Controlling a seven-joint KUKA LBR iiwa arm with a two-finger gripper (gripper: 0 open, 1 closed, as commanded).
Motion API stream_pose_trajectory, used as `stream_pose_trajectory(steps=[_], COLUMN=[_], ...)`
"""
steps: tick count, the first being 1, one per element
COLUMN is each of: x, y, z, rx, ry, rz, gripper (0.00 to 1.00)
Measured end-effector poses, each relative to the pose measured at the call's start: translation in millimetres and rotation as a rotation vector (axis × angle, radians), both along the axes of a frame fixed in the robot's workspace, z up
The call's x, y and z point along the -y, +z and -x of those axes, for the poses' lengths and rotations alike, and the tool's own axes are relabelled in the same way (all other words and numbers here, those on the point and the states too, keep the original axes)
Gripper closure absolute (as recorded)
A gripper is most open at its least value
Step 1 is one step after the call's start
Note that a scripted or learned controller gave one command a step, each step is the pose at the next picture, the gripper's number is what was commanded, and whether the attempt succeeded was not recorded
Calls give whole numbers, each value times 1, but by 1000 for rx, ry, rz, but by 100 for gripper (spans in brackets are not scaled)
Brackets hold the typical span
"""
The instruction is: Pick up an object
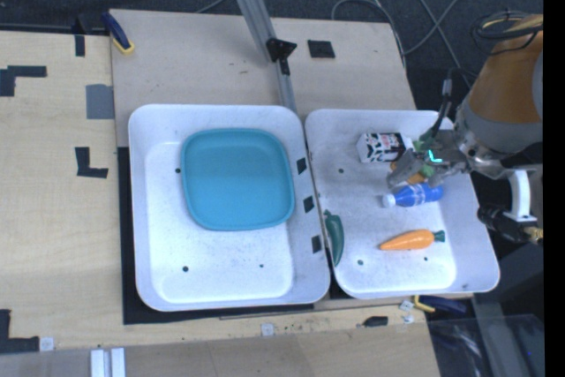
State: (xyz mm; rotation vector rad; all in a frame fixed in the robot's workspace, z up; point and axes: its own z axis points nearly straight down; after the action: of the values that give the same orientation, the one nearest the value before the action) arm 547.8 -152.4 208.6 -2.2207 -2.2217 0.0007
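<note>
In the right bin [353,190] lie a blue bottle with a white cap [413,195], an orange carrot with a green stem [408,240] and a small black-and-white carton [380,147]. My gripper [411,169] hangs low over the right bin, just above the blue bottle and to the right of the carton. Nothing shows between its fingers. The arm with its orange band [507,93] comes in from the right edge.
The left bin [154,190] holds a teal square plate [237,177]. A dark green object [335,237] lies on the seam between the two bins. A grey metal pole [254,4] slants down to the bins' top edge. Cables run behind the bench.
</note>
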Motion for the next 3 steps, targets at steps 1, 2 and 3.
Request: stream_pose_trajectory(steps=[1,2,3], x=[0,-1,-4], y=[0,-43,-86], z=[0,4,1], rx=[0,-4,-4], ry=[0,0,0], rz=[0,-1,-1], gripper=[0,0,0])
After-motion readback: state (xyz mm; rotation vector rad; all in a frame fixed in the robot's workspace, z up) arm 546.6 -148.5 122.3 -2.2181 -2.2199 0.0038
